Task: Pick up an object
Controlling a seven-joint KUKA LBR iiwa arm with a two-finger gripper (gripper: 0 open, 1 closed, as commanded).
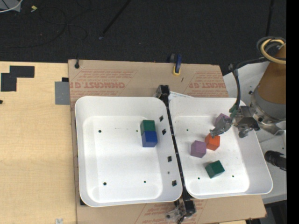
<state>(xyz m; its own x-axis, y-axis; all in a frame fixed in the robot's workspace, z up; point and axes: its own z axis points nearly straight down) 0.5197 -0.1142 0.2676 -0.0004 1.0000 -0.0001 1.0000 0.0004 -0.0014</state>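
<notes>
In the right bin [254, 181] lie three blocks. An orange block [213, 143] sits near the middle, with a purple block [198, 149] touching its left side. A dark green block [215, 169] lies nearer the front. The gripper [217, 129] comes in from the right and slants down, its tip just over the top edge of the orange block. I cannot tell whether it touches the block. In the left bin [93, 181] a green block [148, 125] and a blue block [149, 138] sit pressed together.
A black divider [170, 143] with clamps runs between the two bins. Both bins rest on a cardboard sheet [121, 80]. The arm's grey body and orange band [275, 78] stand over the right bin's far right edge, with cables around them.
</notes>
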